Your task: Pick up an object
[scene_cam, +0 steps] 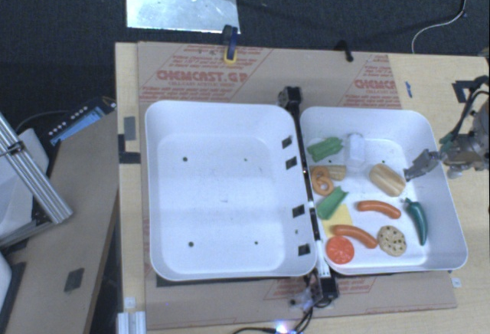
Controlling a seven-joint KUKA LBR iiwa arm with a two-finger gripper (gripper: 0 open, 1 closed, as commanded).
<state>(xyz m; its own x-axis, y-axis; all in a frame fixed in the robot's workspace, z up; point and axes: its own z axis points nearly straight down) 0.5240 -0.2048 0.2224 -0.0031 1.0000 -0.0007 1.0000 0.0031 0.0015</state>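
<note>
Toys of play food fill the right bin (440,194), and we describe them from its near edge to its far edge. Nearest us lie a red tomato (340,250) and, to its right, a speckled cookie (392,240). Just beyond them a sausage (354,234) lies beside a yellow cheese slice (340,215). A second sausage (378,208) sits a little farther, with a dark green chili pepper (416,219) to its right. A green wedge (331,203) lies near the divider between the bins. Farther still we find a pretzel (321,180), a bread roll (387,178) and, beyond them, a green leafy piece (325,148) next to a clear cup (356,147). The left bin (164,194) sits alongside. The gripper (420,165) reaches in over the right bin's right rim, just right of the bread roll; we cannot tell whether its jaws are apart or together, and nothing shows between them.
</note>
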